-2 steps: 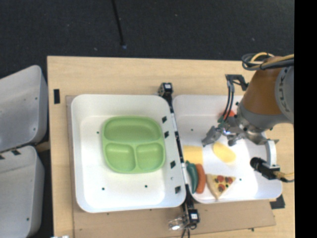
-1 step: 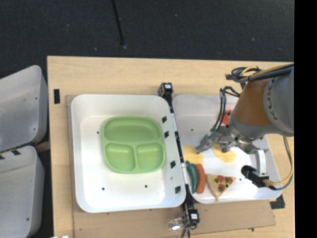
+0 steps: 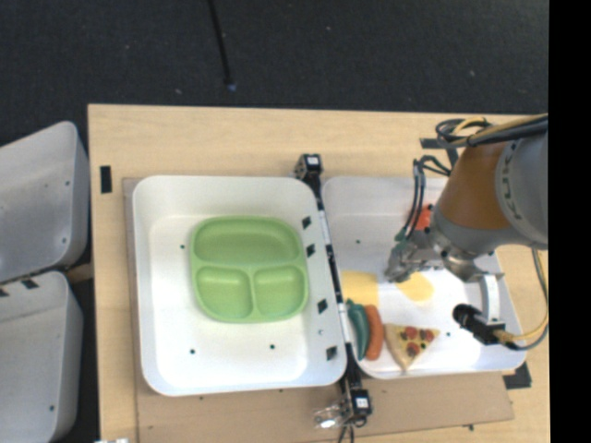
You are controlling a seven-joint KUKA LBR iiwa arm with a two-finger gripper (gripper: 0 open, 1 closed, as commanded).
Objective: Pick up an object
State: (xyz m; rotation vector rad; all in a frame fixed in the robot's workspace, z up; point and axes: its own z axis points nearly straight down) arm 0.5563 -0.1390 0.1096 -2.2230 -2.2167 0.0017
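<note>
The two-finger gripper is poised just above the round yellow plastic disc; its finger state cannot be told. A grasp could be missed, the flat disc offering little edge.

A green divided plate is seen in the left bin. The gripper is lowered into the right bin, beside a yellow block, a carrot and a pizza slice.
</note>
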